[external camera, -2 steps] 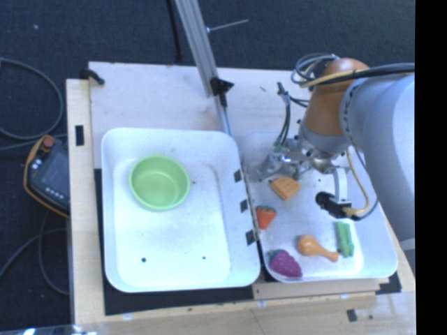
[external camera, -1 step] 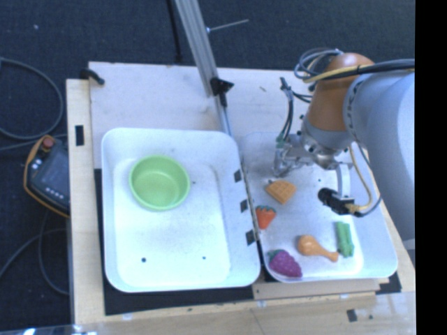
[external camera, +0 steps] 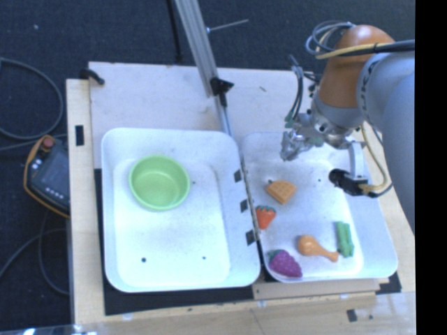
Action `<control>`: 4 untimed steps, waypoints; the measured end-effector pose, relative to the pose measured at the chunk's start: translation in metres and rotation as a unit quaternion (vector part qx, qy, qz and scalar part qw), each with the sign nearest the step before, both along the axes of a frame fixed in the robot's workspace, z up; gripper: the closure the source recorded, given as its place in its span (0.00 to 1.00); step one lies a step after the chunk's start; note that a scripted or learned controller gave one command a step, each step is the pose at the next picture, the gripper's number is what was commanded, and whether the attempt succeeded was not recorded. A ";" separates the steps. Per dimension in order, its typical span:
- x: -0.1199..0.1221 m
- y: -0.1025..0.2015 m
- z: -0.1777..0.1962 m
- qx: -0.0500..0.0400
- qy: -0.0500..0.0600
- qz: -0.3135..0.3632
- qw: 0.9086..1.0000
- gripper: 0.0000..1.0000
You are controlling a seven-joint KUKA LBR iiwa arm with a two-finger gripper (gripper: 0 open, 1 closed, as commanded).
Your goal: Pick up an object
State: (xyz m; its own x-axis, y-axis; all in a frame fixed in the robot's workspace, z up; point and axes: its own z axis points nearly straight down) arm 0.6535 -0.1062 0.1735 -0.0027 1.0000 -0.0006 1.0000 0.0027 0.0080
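The right bin (external camera: 318, 162) holds several toy foods: an orange waffle-like piece (external camera: 281, 191), a red strawberry (external camera: 265, 216) at its left wall, a purple grape bunch (external camera: 285, 263) at the front, an orange drumstick (external camera: 316, 248) and a green stick-shaped piece (external camera: 343, 239). My gripper (external camera: 289, 149) hangs over the far part of that bin, up and slightly right of the waffle piece, with nothing visible between its fingers.
A green bowl (external camera: 160, 181) stands in the left bin (external camera: 174, 257). A slanted metal post (external camera: 199, 37) rises behind the bins. A black cable fitting (external camera: 347, 181) hangs from the arm over the right bin. A pendant (external camera: 47, 174) lies off the bench at left.
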 end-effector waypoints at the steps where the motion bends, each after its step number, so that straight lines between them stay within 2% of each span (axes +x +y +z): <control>1: 0.000 -0.001 0.044 0.000 0.001 0.000 1.000 1.00; 2: 0.006 -0.005 0.091 0.000 0.001 0.001 1.000 1.00; 4: -0.028 0.105 0.095 0.001 0.004 0.002 1.000 1.00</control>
